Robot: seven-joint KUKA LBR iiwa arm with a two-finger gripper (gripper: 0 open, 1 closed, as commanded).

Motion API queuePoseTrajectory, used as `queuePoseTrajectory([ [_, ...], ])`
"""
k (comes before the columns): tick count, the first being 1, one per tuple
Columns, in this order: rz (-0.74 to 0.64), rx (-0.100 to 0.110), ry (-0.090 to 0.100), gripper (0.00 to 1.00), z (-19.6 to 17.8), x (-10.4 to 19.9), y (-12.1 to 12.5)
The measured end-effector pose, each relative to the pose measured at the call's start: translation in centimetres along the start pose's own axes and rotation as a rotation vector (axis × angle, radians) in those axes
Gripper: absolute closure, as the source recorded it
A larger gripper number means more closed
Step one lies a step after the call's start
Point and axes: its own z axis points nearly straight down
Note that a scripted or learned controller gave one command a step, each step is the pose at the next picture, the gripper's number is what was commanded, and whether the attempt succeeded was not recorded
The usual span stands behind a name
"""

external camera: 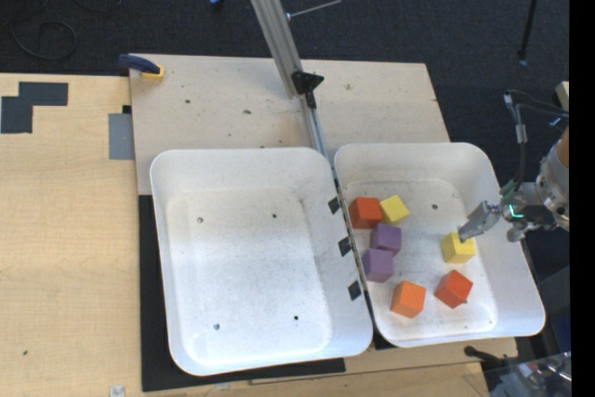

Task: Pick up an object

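The right bin [465,158] holds several small cubes. A yellow cube [457,248] lies toward its right side, and my gripper [471,231] reaches in from the right with its tip right at that cube's upper edge. I cannot make out whether the cube is gripped. A red cube [453,288] and an orange cube [407,298] sit nearer the front. Two purple cubes [386,238] [377,264], a red-orange cube [365,211] and a second yellow cube [394,208] cluster by the bin's left wall.
The left bin [186,172] stands beside the right one, with black clips [342,245] along the shared rim. A slanted aluminium bar [274,19] rises behind the bins. A blue clamp [139,65] sits at the bench's back left corner.
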Motion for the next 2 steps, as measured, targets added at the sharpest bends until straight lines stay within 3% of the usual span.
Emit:
queuePoseTrajectory([
  [2,-0.001,0.006,0.002,0.0,8.8,-0.1,-0.6],
])
